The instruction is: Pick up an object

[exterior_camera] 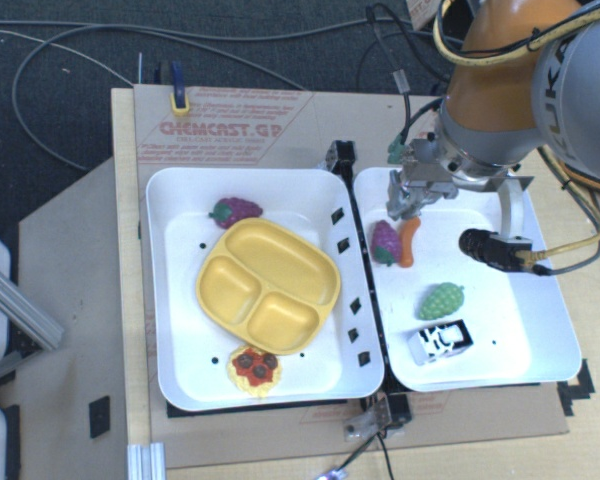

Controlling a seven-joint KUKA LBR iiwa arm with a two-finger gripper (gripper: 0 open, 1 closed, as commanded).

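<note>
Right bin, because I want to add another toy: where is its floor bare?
The widest bare patch in the right bin is its near right corner, between the green grape bunch, the black-and-white box and the right wall. The left wall is crowded: the purple grape bunch and the carrot lie touching there, the hand close by.

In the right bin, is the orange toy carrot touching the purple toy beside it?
Touching. The camera view shows the orange toy carrot lying against the right side of the purple toy, with no gap visible between them.
</note>
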